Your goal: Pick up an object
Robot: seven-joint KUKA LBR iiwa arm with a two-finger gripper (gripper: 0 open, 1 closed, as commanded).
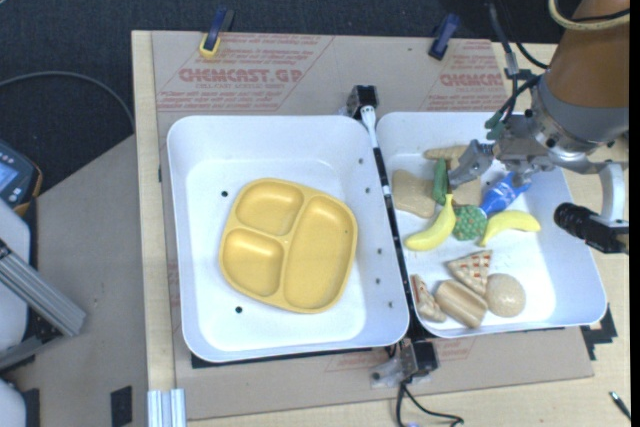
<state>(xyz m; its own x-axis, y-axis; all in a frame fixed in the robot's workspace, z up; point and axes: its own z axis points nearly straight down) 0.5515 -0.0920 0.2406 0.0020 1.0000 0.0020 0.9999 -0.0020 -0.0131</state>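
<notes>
My gripper (pixel 497 165) hangs over the back part of the right bin (pixel 578 300), just above a blue toy (pixel 499 194). Close below it lie a green broccoli piece (pixel 468 223) and two yellow bananas, one to the left (pixel 433 232) and one to the right (pixel 514 222). A dark green piece (pixel 440 183) stands beside a tan slice (pixel 409 193). Nothing in this view shows that the gripper has hold of anything.
A pizza wedge (pixel 472 267), a brown roll (pixel 461 303), a round bun (pixel 505 295) and a small tan piece (pixel 424 297) lie at the right bin's front. Another tan piece (pixel 446 153) lies at the back. The left bin (pixel 190 215) holds a yellow divided plate (pixel 288 243).
</notes>
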